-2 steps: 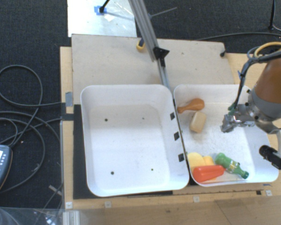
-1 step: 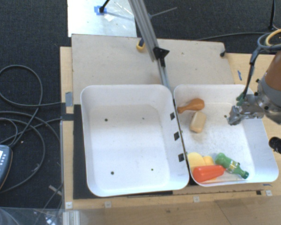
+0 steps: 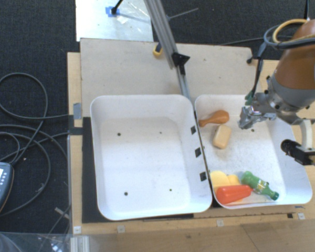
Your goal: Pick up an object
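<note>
- Two white bins: left bin (image 3: 102,140), right bin (image 3: 294,182)
- One drumstick (image 3: 214,118)
- One tan block (image 3: 222,137)
- One yellow piece (image 3: 223,179)
- One carrot (image 3: 233,194)
- One green bottle (image 3: 259,185)

The two bins, left (image 3: 147,156) and right (image 3: 291,167), look like smooth white plastic with a soft sheen, lightly speckled with dirt. The desk (image 3: 126,67) is pale, matt board, like unfinished wood or fibreboard. The end effector (image 3: 250,117) is bare silvery metal, shiny in places. The arm (image 3: 299,62) above it has a glossy orange band and smooth grey casing.

In the right bin, the drumstick (image 3: 215,118) looks like glossy brown plastic, and the pale block (image 3: 222,137) is matt, like bread or foam. The green bottle (image 3: 260,185) and the red-orange carrot (image 3: 233,193) are shiny plastic. The floor (image 3: 31,35) is dark and rough, like carpet, with smooth black cables (image 3: 21,96) on it.
</note>
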Controlling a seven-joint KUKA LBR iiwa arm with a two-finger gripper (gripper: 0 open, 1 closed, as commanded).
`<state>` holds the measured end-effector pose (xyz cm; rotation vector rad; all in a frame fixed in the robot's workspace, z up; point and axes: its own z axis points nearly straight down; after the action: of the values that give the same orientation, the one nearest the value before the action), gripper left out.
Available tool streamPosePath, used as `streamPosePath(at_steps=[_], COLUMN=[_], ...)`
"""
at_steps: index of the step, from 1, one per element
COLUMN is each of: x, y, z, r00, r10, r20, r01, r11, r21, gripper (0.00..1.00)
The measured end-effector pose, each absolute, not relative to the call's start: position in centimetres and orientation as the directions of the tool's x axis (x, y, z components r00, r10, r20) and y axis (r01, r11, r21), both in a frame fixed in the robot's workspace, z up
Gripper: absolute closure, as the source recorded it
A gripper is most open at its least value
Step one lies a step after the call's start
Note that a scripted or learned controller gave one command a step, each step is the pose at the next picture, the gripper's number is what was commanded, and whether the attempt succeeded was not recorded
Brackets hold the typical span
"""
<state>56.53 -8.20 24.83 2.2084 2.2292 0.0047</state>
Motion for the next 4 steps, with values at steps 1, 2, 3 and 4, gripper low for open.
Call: streamPosePath(at_steps=[1,2,3,4], x=[60.2,63.4,66.2,68.1], y=[-3.9,0.3,5.0,9.6], z=[23.8,24.5,25.0,24.4], r00=[-0.01,-0.01,-0.01,-0.009], r10=[1.0,1.0,1.0,1.0], r20=[0.001,0.002,0.002,0.002], r01=[1.0,1.0,1.0,1.0], r11=[0.01,0.01,0.01,0.009], r21=[0.003,0.005,0.005,0.004], gripper=[1.0,1.0,1.0,1.0])
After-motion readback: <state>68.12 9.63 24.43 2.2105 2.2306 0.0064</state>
